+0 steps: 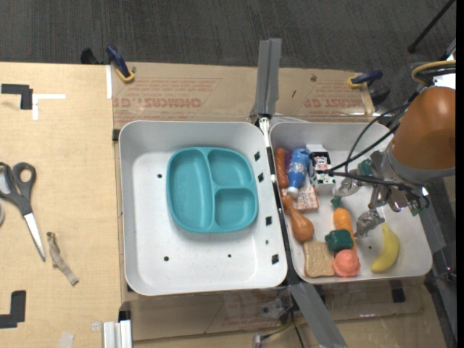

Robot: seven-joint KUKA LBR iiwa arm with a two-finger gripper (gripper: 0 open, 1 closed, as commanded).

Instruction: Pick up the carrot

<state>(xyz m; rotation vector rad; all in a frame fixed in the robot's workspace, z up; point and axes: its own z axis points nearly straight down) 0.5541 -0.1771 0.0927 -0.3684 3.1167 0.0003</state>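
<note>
While the gripper (368, 220) hangs low over the right bin (417, 270), just to the right of the carrot (342, 218), I cannot tell how its claw is set, the metal there being too tangled with cables to read. The carrot, small and orange, lies near the middle of that bin, hemmed by a green piece (338, 240) touching its near end and a drumstick (298, 220) toward the bin's left wall. I'd say the arm should shift left until centred over the carrot and close across its narrow width, so nothing green gets nipped too.
</note>
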